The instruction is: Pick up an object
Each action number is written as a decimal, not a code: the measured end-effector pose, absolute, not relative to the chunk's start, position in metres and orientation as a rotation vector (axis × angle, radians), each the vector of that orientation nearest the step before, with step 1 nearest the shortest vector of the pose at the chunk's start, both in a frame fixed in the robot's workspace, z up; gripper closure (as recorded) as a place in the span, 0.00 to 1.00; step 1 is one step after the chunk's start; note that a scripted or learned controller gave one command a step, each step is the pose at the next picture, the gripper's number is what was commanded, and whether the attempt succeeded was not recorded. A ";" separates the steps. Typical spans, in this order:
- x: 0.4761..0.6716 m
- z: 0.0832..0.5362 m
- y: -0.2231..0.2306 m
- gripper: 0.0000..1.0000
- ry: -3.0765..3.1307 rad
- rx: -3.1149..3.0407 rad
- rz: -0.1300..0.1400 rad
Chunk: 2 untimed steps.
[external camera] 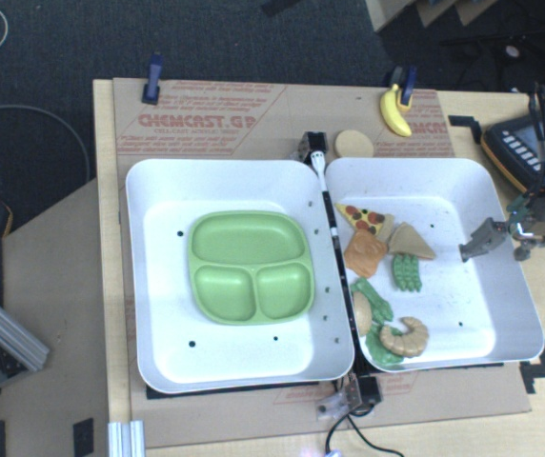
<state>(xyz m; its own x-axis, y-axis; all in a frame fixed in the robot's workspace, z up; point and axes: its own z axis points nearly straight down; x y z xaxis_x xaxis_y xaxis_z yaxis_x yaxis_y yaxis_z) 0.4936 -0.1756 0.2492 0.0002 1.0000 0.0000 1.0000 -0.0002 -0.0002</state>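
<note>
— Two white bins: a green divided tray (251,276) sits in the left one, toy food crowds the right one's left side.
— Step in hand?
— Approach, I judge. Nothing is grasped. The pizza slice (365,219) and orange block (365,252) lie well left of the gripper (488,240) at the right bin (501,322)'s right edge.
— Jaws?
— Cannot tell. Next, travel left and descend.
</note>
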 end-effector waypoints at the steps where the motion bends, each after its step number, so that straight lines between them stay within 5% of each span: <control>1: 0.478 0.128 -0.112 0.00 -2.220 -2.212 0.002; 2: 0.523 0.084 -0.106 0.00 -2.226 -2.222 -0.003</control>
